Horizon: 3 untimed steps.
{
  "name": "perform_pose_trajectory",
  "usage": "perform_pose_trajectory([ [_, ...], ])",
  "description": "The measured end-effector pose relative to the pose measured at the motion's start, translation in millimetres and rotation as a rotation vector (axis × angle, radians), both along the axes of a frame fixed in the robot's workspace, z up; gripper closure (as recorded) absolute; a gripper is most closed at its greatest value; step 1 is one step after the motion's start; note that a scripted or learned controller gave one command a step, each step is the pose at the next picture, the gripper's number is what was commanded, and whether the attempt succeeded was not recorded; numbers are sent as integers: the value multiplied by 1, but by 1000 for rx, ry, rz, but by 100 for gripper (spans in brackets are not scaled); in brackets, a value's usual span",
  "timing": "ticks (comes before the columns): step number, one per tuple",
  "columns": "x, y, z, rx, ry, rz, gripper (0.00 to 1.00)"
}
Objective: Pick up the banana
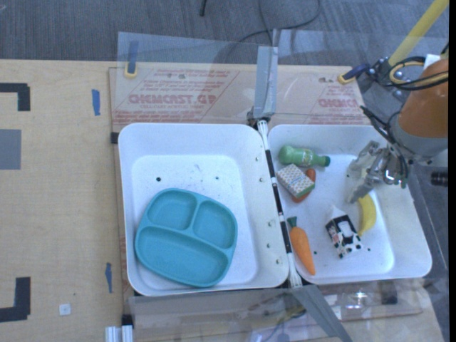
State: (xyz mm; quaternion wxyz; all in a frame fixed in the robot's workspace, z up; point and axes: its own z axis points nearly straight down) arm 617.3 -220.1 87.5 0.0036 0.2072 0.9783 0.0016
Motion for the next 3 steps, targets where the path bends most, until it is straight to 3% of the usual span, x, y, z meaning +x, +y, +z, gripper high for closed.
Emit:
perform_pose_trajectory([
  [1, -21, -2, 0, -5, 0, 396, 0],
  [2, -18, -3, 14, -8, -13, 391, 100],
  [3, 30, 1, 0, 3, 2, 480, 100],
])
